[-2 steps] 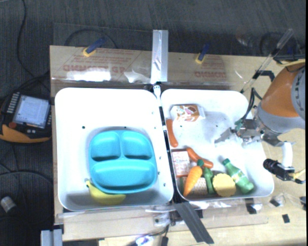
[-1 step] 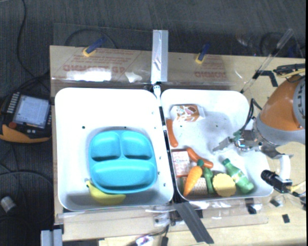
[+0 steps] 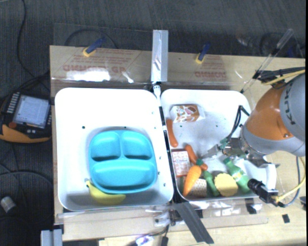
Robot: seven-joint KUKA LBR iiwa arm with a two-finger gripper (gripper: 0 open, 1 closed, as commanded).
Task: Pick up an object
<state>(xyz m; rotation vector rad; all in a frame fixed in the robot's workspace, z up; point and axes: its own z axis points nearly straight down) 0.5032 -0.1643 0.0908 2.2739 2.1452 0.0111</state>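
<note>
- The pincer (image 3: 230, 148) hangs low in the right bin (image 3: 215, 99); whether it is clenched or released I cannot tell, as the wrist covers it.
- Just below it toys crowd together: a carrot (image 3: 193, 176), a green piece (image 3: 237, 171), a yellow piece (image 3: 225, 183).
- Up and left lies a snack packet (image 3: 186, 113), with bare floor between.
- Far left, a blue divided plate (image 3: 123, 160) half hides a banana (image 3: 105, 195).

Even overhead light falling bright on white bins (image 3: 108, 99), whites nearly washing out. Glare streaking across clear plastic sheet (image 3: 97, 68) far from jaws, past bins' back rim. Soft shadow pooling under blue tray (image 3: 123, 160). Dark carpet (image 3: 20, 35) staying dim. Whole frame looking slightly soft, grainy.
</note>
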